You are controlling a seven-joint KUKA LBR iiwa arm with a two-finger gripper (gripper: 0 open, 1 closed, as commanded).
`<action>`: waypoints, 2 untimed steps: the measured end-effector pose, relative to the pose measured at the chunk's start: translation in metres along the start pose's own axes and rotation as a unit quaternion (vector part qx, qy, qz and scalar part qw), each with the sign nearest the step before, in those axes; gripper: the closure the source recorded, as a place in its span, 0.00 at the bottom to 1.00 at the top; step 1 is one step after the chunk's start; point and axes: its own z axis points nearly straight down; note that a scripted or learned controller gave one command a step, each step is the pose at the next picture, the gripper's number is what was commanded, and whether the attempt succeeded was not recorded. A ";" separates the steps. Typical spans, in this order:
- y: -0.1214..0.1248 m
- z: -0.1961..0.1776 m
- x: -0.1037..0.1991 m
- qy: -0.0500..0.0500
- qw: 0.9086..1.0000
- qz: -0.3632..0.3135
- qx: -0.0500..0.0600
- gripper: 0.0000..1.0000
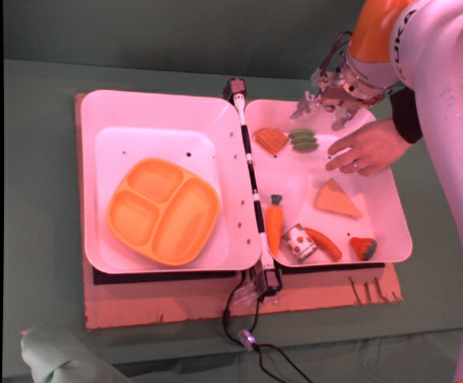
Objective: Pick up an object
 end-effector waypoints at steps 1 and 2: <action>-0.003 0.049 0.008 0.000 1.000 -0.001 0.000 0.00; 0.003 0.054 0.006 -0.002 1.000 -0.001 -0.012 0.00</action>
